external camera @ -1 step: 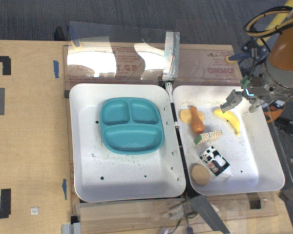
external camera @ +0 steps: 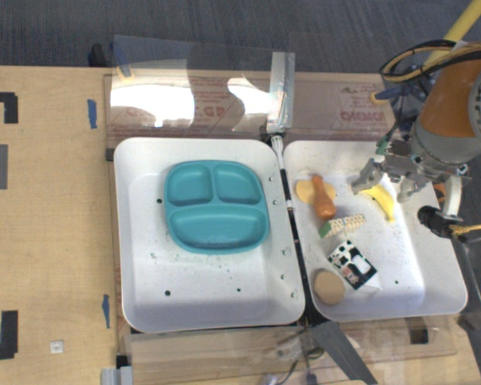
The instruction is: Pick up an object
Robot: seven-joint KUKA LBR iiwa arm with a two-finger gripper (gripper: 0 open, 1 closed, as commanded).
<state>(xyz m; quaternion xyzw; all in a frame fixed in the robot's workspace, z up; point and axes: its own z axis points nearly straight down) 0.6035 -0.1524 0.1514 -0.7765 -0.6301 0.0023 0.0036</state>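
Nearest the camera, at the front of the right bin (external camera: 445, 291): a round tan disc (external camera: 329, 287), flat on the bin floor. Just behind it and to its right, touching or nearly so, a small black-and-white patterned item (external camera: 352, 264), tilted; its make cannot be read. Further back, a short pale strip with a green end (external camera: 341, 224), lying crosswise. Behind that, an orange carrot-shaped piece (external camera: 323, 199) with its long axis running front to back, a pale yellow slice (external camera: 305, 190) beside it on the left.

Banana (external camera: 380, 199): yellow, toward the back right of the same bin, long axis slanting from upper left to lower right. Gripper (external camera: 389, 176): hangs directly over the banana's upper end, close above or touching; contact cannot be settled from this slant. Judged the likeliest pick, since it lies straight beneath the fingers while every other piece sits to the left and nearer the front.

Fingers: seem spread to either side of the banana's upper part, but whether they are wide or closing, I cannot tell; wrist metalwork and cables hide the tips.

Left bin (external camera: 136, 239): holds a teal divided tray (external camera: 216, 205), three compartments, upright, well apart from the arm
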